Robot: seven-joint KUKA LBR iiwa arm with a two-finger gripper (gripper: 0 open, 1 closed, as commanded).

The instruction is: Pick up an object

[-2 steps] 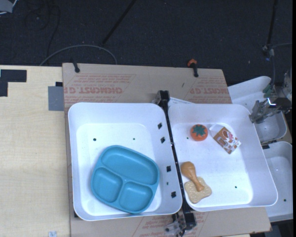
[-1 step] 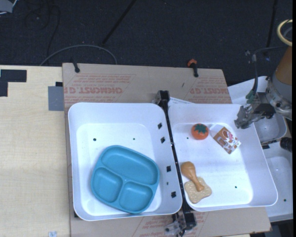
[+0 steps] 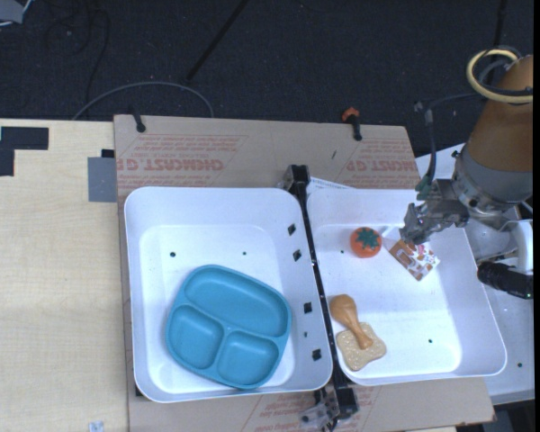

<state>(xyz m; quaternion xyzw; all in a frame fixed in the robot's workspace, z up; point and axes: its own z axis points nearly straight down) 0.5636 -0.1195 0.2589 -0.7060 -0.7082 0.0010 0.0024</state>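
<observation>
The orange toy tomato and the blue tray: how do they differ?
The orange toy tomato is small and round; the blue tray is broad, flat and split into three compartments. The tomato lies in the right bin, near the pincer; the tray lies in the left bin, far from it. The tomato has a green top; the tray is one plain colour. Both rest on a white bin floor, apart from other things.

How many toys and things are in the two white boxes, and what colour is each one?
Blue, the plastic divided plate in the left bin: 1
Orange-red, the small round tomato-like toy: 1
Tan, the wooden-looking spoon and toast-like piece: 1
Mixed red, white and brown, the small patterned block under the claw: 1
Total: 4
</observation>
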